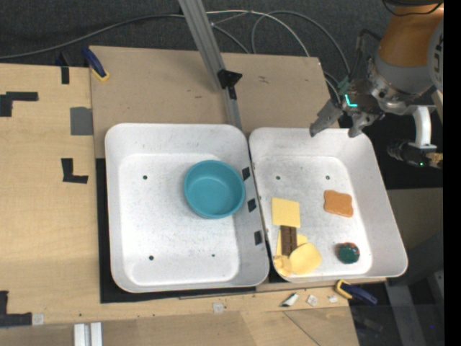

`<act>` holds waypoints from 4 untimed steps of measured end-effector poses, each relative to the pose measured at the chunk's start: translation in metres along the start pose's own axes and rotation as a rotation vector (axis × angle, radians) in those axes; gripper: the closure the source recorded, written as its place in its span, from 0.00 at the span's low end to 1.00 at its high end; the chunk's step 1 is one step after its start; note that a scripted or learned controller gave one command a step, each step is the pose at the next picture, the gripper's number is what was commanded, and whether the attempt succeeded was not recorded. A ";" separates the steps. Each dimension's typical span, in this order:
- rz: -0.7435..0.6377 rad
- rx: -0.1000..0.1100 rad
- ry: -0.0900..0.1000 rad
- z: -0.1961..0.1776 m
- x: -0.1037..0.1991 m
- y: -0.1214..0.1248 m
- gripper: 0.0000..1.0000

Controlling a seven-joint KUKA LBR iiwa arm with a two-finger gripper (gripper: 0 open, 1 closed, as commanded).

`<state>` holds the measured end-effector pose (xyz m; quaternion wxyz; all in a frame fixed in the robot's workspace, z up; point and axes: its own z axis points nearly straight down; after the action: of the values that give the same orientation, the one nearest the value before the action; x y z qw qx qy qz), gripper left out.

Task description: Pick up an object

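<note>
My gripper [337, 129] hangs over the far rim of the right bin [382, 193], its two dark fingers spread apart with nothing between them. Well below it in that bin lie an orange-brown piece [338, 204], a yellow square [285, 213], a dark brown bar [287, 240], a pale yellow lump [301, 259] and a small dark green round thing [348, 252]. A blue bowl [213, 188] sits in the left bin [130, 215].
A grey slanted pole [209, 45] rises behind the bins. Cables [288, 27] run across the dark floor at the back. Small clamps sit at the bench corners [97, 65] and the front edge [354, 291].
</note>
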<state>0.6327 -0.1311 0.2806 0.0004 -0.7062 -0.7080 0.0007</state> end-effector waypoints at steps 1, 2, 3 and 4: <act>0.001 0.004 0.000 0.044 0.002 0.001 0.00; 0.001 0.006 0.001 0.103 0.012 0.001 0.00; 0.001 0.007 0.001 0.164 0.012 -0.009 0.00; -0.001 0.001 0.000 0.150 0.012 -0.007 1.00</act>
<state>0.6254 -0.1190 0.1303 0.0009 -0.7060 -0.7082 0.0011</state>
